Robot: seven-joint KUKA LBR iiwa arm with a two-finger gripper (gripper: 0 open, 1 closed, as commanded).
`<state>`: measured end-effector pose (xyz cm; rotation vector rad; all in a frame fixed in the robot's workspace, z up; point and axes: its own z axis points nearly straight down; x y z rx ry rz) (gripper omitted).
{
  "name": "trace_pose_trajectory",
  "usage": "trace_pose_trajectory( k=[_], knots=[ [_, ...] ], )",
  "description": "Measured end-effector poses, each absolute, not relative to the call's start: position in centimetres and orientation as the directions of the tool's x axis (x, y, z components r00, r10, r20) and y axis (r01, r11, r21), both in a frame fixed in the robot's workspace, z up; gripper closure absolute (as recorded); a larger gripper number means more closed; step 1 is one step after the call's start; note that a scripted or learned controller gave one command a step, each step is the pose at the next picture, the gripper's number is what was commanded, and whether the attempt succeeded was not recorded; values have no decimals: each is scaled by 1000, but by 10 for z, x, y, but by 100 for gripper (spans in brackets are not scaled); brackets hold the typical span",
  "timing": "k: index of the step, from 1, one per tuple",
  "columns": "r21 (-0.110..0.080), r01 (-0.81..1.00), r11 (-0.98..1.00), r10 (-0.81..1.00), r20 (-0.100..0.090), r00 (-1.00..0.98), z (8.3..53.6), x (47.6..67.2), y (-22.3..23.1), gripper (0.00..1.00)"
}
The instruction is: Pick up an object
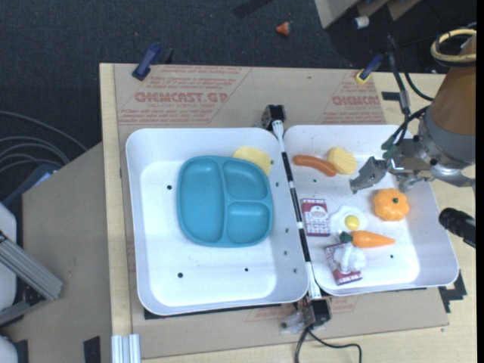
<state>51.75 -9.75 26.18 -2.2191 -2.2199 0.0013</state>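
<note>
Nearest in the right bin [435, 267] lie a crumpled packet [345, 263] and a toy carrot [370, 240], with a fried egg [350, 221] and a small pumpkin [391, 204] behind them; all are judged light, hard, smooth plastic, and the pumpkin is best taken across its rounded middle. Farther back, the gripper [373, 174] is held low just left of and above the pumpkin, its jaws seen apart and empty, the wrist reaching in from the right.

Two white bins [151, 203], one blue tray [224, 201], seven toy foods [391, 204]
</note>
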Motion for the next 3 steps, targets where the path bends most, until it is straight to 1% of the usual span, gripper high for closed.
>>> trace_pose_trajectory(
  k=[1,2,3],
  knots=[
    [4,1000,-1,1000,-1,1,88,501,-110,0],
    [10,1000,-1,1000,-1,1,89,575,-109,0],
    [-12,1000,2,1000,2,-2,87,665,-102,0]
  ],
)
